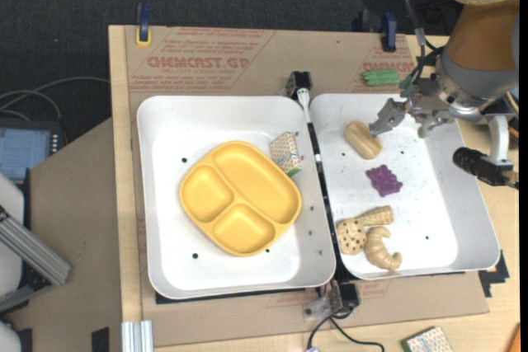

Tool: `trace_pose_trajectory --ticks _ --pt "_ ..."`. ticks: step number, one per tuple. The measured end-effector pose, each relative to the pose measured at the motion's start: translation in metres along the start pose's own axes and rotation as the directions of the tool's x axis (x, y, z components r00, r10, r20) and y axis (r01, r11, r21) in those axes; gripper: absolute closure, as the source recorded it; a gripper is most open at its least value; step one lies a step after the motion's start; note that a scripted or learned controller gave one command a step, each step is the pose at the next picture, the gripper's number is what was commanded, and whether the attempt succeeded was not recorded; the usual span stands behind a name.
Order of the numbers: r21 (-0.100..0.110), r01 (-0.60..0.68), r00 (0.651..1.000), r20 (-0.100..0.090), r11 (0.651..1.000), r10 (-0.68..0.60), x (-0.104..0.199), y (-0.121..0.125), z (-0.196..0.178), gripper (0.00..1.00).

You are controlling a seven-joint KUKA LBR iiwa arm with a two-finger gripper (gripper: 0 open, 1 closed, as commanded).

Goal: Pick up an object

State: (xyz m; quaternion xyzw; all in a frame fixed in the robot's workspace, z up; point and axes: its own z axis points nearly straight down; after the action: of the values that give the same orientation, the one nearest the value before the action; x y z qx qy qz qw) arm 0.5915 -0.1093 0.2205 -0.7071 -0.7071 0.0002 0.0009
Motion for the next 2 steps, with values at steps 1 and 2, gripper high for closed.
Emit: trace_pose_trajectory --ticks 1,2 --pt "-0.024 0.008 1.000 0.000 1.000 -0.008 0.079 0.003 -0.212 0.00" --pt "0.011 0.004 1.000 -0.001 1.000 -0.004 0.118 -0.056 -0.118 0.00"
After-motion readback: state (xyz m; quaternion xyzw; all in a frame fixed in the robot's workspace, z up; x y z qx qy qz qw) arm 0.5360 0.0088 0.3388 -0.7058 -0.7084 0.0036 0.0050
